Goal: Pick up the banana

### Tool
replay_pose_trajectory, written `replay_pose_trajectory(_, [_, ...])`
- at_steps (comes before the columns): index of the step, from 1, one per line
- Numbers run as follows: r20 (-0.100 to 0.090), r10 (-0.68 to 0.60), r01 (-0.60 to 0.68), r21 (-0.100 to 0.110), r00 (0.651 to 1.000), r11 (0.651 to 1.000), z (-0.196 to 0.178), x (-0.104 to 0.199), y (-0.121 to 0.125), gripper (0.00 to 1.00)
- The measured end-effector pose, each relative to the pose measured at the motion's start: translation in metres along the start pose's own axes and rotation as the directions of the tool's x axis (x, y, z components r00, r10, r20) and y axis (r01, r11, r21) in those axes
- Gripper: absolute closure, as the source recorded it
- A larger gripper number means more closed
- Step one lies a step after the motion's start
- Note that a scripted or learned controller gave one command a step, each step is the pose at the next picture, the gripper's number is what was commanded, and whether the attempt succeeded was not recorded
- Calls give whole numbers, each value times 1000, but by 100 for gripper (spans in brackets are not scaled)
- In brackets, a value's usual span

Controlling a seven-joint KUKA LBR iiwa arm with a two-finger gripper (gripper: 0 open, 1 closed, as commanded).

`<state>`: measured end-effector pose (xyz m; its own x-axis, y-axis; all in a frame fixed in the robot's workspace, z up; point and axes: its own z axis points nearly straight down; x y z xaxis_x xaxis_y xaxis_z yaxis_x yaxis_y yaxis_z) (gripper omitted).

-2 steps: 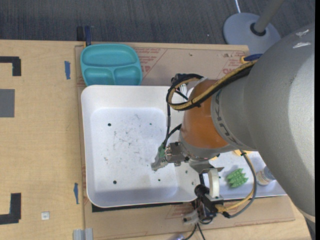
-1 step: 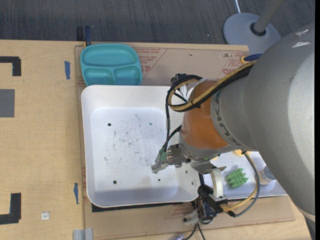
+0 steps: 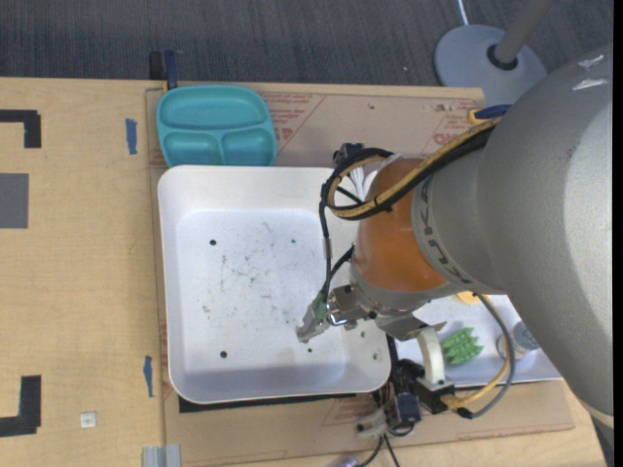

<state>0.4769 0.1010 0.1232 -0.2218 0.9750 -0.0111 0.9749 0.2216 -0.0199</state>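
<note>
My gripper hangs low over the left white bin, near that bin's front right corner. Its tip points down and left at the bin floor. No object is visible between the fingers or on the floor just under them. The orange band and the grey arm cover most of the right bin, hiding what lies there.
A small green leafy object lies in the visible strip of the right bin. A teal divided tray stands behind the left bin. The left bin floor shows only scuff marks and small dark spots. Bare wooden bench lies to the left.
</note>
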Motion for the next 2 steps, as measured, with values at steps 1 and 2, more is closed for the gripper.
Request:
replay_pose_trajectory(1, [1,-98,98,8,995,995,0,-2,-2,0])
replay_pose_trajectory(2, [1,-106,106,8,994,994,0,-3,-2,0])
